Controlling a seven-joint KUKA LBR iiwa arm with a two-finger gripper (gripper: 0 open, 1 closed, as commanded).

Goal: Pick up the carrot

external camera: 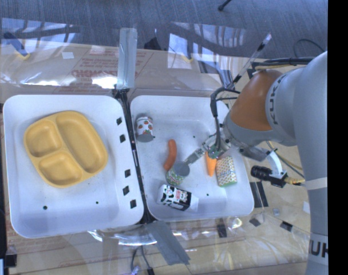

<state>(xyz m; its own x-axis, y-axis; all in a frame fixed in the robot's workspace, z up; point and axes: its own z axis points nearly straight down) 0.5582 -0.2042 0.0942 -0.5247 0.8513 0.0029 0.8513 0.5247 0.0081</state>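
The carrot is a short orange piece with a green top, lying in the right bin near its right side. My gripper hangs below the arm's orange band, right over the carrot's green end. The wrist hides how the gripper meets the carrot. The carrot's orange body rests on the bin floor.
Beside the carrot lie a patterned pouch on the right and a grey spoon on the left. Further left lie an orange-red sausage, a small can and a black-and-white carton. A yellow divided plate sits in the left bin.
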